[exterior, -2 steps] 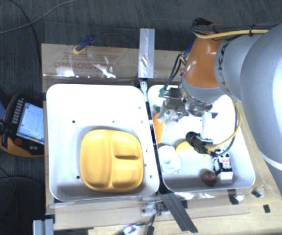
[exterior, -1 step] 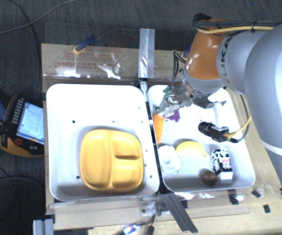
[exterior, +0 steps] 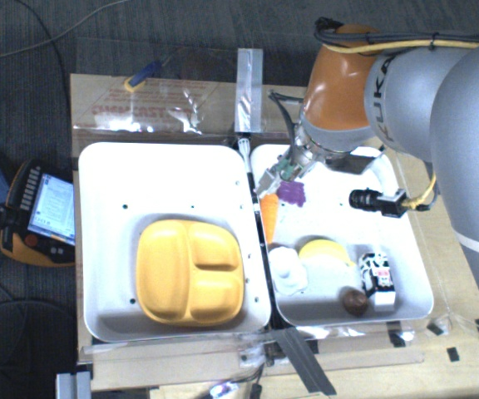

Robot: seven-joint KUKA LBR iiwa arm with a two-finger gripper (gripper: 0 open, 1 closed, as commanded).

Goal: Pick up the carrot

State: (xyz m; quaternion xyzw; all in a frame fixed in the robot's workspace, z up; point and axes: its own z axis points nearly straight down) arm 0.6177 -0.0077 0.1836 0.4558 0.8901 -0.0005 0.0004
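A grey robot arm with an orange band reaches in from the right, its tool point(exterior: 274, 175) lowered over the far left corner of the right-hand white bin point(exterior: 414, 260). How far the tool stands open cannot be told from this angle, and nothing can be seen gripped in it. The carrot point(exterior: 268, 214) lies along the bin's left wall, just on the near side of the tool's tip, beside a purple object point(exterior: 292, 193). Nearer the camera in the same bin sit a white cup-like piece point(exterior: 284, 270), a pale yellow round item point(exterior: 323, 250), a black-and-white toy point(exterior: 377, 276) and a small brown ball point(exterior: 355, 302). The left bin point(exterior: 106, 181) holds a yellow divided tray point(exterior: 190, 271). Both bins rest side by side on the table point(exterior: 86, 90).
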